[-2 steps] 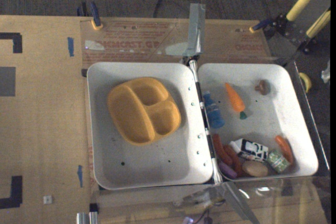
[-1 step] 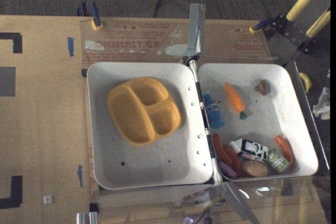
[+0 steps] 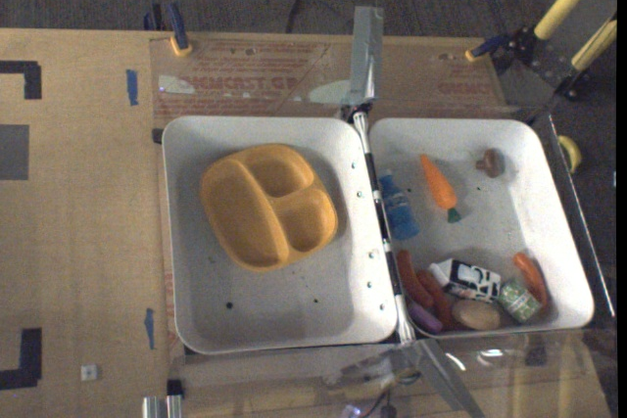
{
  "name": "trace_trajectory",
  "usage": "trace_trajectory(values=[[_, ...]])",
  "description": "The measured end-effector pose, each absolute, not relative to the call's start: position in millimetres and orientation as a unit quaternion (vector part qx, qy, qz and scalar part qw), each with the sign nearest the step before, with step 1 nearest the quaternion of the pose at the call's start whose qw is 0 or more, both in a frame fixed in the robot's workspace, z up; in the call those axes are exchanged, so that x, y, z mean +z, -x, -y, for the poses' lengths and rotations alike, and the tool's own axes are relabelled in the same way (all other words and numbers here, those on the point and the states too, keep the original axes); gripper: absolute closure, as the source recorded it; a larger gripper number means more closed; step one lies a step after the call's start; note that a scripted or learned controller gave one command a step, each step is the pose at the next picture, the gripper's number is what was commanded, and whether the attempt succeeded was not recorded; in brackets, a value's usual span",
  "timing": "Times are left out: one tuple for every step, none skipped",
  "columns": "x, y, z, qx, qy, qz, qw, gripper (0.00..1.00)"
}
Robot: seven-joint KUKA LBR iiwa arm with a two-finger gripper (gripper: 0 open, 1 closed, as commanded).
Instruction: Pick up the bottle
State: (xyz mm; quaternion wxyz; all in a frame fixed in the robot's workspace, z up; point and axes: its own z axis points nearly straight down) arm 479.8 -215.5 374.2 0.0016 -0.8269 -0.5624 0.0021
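Note:
The bottle [image 3: 397, 206] is small and blue with a paler label. It lies on its side in the right bin [image 3: 509, 137], tight against that bin's left wall, with its cap pointing to the far side. An orange carrot [image 3: 440, 183] lies just to its right, a short gap away.
A yellow divided plate [image 3: 269, 206] sits in the left bin [image 3: 255, 308]. The right bin's near corner is crowded with red sausages [image 3: 416, 284], a black-and-white carton [image 3: 468, 279], a green can [image 3: 519, 301], a potato [image 3: 477, 315] and a purple piece [image 3: 424, 316]. A brown lump [image 3: 490, 162] lies at the far right.

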Motion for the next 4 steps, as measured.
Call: trace_trajectory(values=[[351,-514.6,199,0.0025,0.820,0.573,0.003,1.00],[377,-517.7,211,0.0018,0.824,0.567,0.001,1.00],[337,-479.2,191,0.0024,0.805,0.594,0.003,1.00],[366,-508.3,174,0.0011,0.738,0.675,0.000,1.00]])
